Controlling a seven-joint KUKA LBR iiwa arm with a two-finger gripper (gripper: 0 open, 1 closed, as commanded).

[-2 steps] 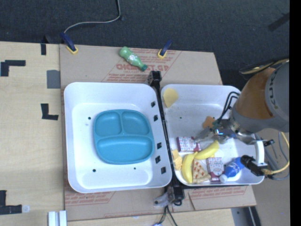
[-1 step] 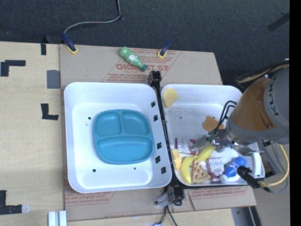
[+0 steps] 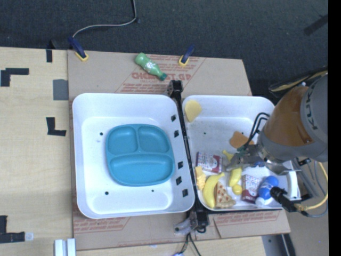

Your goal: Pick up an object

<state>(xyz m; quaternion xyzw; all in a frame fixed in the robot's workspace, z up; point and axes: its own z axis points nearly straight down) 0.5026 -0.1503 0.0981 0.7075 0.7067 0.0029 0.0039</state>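
Yellow and red toy food lies heaped in the right bin (image 3: 224, 104), with the pincer (image 3: 242, 159) low over it.
Its tips sit just beside a small yellow piece (image 3: 235, 177) and a banana (image 3: 209, 188); a clean pick calls for a straight descent on one item, clear of neighbours. Whether the pincer is apart or together cannot be told, and the arm (image 3: 293, 124) hides the bin's far corner.

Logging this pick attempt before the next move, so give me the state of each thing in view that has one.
gripper: low in the right bin, fingers hard to read
blue tray: lying flat in the left bin, nothing on it
green bottle: on its side on the cardboard, outside the bins
banana: lying in the right bin, ungripped
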